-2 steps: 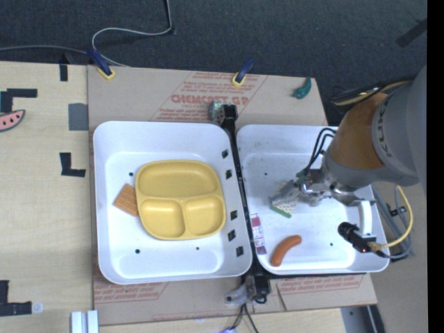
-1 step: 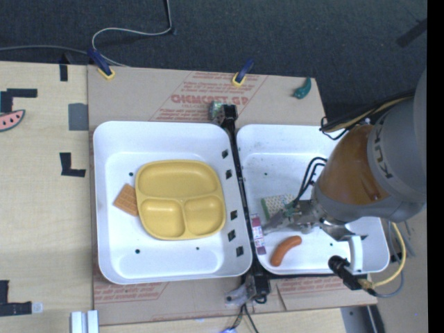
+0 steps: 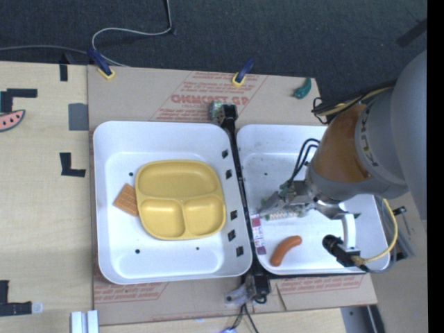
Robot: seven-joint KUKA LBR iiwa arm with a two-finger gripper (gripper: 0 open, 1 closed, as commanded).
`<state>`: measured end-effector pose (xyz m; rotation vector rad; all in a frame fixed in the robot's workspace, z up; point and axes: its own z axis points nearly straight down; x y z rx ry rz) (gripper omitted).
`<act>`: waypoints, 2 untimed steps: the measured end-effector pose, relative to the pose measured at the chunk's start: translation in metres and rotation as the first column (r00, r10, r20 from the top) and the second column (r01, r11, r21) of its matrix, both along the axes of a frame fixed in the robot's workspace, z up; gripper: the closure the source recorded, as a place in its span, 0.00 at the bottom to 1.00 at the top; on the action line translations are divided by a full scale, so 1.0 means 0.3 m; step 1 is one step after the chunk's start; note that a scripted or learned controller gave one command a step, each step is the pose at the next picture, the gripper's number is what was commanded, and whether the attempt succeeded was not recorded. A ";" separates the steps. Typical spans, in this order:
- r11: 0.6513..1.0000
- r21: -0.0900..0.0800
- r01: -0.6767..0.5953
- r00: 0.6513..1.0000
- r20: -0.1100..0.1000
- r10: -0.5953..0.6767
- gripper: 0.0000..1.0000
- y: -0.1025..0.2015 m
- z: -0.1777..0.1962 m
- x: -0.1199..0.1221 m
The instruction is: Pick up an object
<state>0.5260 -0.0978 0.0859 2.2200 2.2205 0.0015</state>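
Two bins: shallow white trays side by side on the desk (image 3: 41,186); the left bin (image 3: 111,255) and the right bin (image 3: 305,134) meet at a dark central divider (image 3: 236,186), taken here as the landmark.
Arm: the grey KUKA arm (image 3: 395,137), with its orange band (image 3: 340,148), reaches across the right bin toward the divider.
Pincer: the pincer (image 3: 272,205) hangs low in the right bin, just right of the divider; whether its tips are apart or together cannot be told, since they blur into clutter below.
Sausage: a small orange-red sausage (image 3: 286,250) lies on the right bin's floor, right of the divider and nearer the camera than the pincer, apart from it.
Plate: a yellow three-section plate (image 3: 180,198) sits in the left bin, just left of the divider.
Cracker: a tan wafer-like piece (image 3: 126,200) pokes out from under the plate's far-left edge.
Cardboard: a printed brown sheet (image 3: 201,99) lies under both bins.
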 end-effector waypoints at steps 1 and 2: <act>1.000 0.000 0.000 1.000 -0.001 0.000 1.00 0.000 0.030 -0.001; 1.000 0.002 -0.001 1.000 -0.003 0.001 1.00 0.003 0.060 -0.002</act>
